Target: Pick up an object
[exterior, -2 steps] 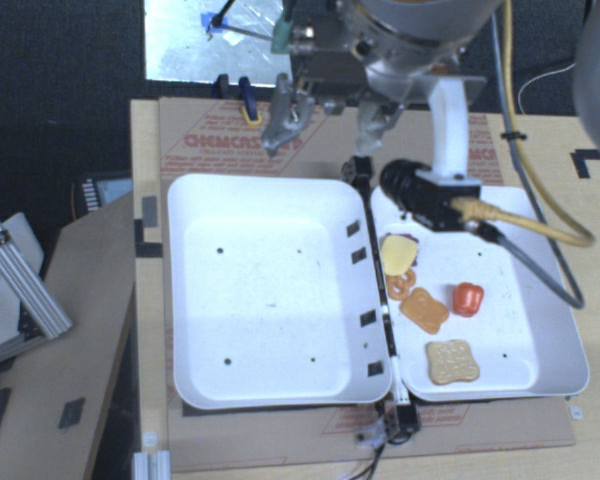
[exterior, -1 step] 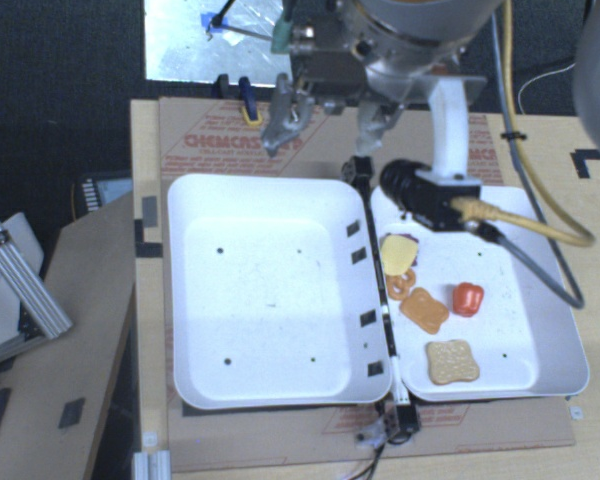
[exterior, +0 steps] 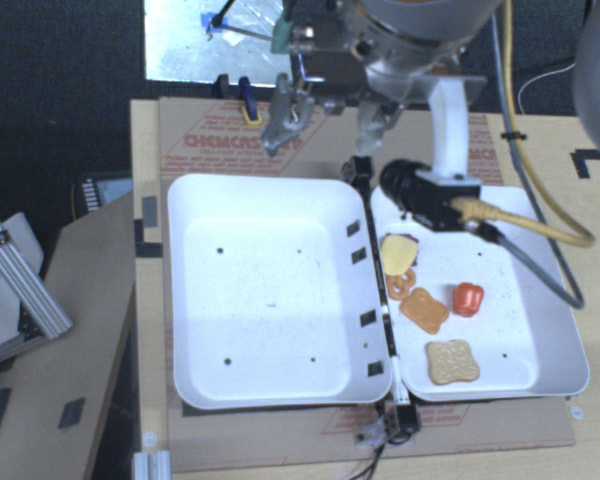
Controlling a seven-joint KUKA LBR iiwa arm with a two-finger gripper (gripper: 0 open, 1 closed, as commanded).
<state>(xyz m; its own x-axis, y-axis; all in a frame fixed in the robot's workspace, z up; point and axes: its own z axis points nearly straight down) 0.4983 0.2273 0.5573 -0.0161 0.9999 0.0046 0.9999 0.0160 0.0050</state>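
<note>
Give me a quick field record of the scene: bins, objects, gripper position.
left bin: white, shallow, nothing seen in it
right bin: white, holds all the objects
toast: nearest the front edge of the right bin
red piece: right of the orange piece, apart from it
orange piece: between pretzel and toast
pretzel: beside the divider, touching the orange piece
yellow piece: farthest back, purple edge on top
gripper: above the bins' back edge, over the cardboard, nothing seen between its fingers
</note>
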